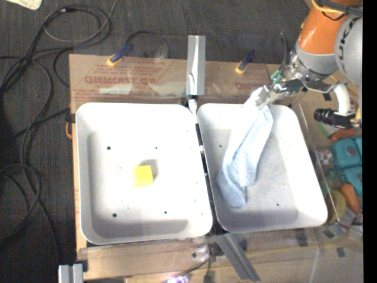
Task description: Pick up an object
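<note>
Already the pick looks well along: the tool (272,91) is pinched onto the top corner of a pale blue cloth (246,152), and the cloth hangs down from it in a long drape. Its upper part is lifted over the far rim of the right bin (306,158), while the lower end seems to rest bunched on the bin floor, so what remains, as I judge it, is to raise the arm until the whole cloth comes free. The arm (327,31) reaches in from the upper right, its orange band above the wrist, with the tool angled down and leftward over the bin's far right corner. A yellow block (144,175) lies untouched in the left bin (94,128), well apart from the cloth.
</note>
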Controlling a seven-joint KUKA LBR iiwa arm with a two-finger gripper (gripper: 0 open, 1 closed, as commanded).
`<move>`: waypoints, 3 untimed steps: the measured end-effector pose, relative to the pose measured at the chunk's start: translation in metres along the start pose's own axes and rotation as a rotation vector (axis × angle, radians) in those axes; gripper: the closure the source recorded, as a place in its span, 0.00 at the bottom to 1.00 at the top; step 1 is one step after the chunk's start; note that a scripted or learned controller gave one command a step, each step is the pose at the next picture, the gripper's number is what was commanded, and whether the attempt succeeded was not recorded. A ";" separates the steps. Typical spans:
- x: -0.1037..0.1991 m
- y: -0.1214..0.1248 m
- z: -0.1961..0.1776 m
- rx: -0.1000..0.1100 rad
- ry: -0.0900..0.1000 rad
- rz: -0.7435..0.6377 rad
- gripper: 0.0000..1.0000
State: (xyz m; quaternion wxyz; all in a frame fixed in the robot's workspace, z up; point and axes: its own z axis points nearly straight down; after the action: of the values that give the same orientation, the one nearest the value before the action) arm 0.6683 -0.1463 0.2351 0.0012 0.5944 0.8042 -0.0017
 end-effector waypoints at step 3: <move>0.036 -0.058 0.136 -0.002 0.004 0.146 0.00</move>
State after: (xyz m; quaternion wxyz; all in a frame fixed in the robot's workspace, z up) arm 0.6020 -0.1297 0.0991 0.0004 0.6514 0.7588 0.0005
